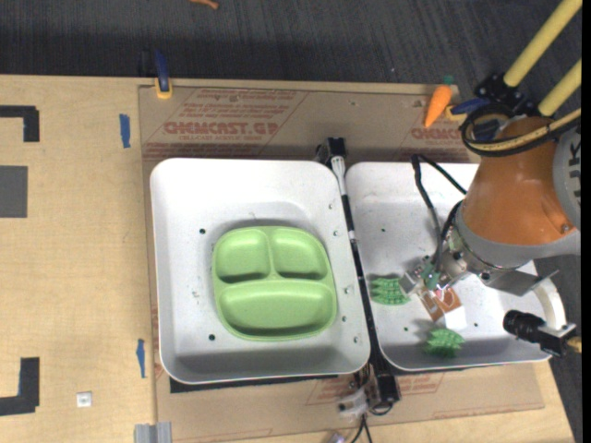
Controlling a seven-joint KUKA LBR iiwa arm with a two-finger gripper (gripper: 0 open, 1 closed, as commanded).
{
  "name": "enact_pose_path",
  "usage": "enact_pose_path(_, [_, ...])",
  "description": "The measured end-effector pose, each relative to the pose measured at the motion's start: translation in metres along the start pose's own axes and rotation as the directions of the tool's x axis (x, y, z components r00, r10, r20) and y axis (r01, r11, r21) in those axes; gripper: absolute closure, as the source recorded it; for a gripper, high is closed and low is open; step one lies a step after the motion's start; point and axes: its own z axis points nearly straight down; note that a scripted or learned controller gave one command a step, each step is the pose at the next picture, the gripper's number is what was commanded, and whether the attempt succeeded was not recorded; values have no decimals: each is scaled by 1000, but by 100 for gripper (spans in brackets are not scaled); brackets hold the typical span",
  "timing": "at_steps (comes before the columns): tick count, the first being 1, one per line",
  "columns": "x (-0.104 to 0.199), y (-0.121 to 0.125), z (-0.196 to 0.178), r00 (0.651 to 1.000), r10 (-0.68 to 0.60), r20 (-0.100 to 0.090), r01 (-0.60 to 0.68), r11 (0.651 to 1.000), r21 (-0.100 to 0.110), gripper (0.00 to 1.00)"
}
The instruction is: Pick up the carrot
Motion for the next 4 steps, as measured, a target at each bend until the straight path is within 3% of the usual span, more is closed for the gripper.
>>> enact_pose_path(1, [47,56,-8,995,100,3,-100,995,-4,100])
enact_pose_path(2, [-52,51,-125,992,-124,4,124,992,-3,100])
enact_pose_path(3, [-19,24,-106,940,-340,1,340,940,-1,100])
enact_pose_path(4, [-12,2,-69,886,-464,2,464,886,-1,100])
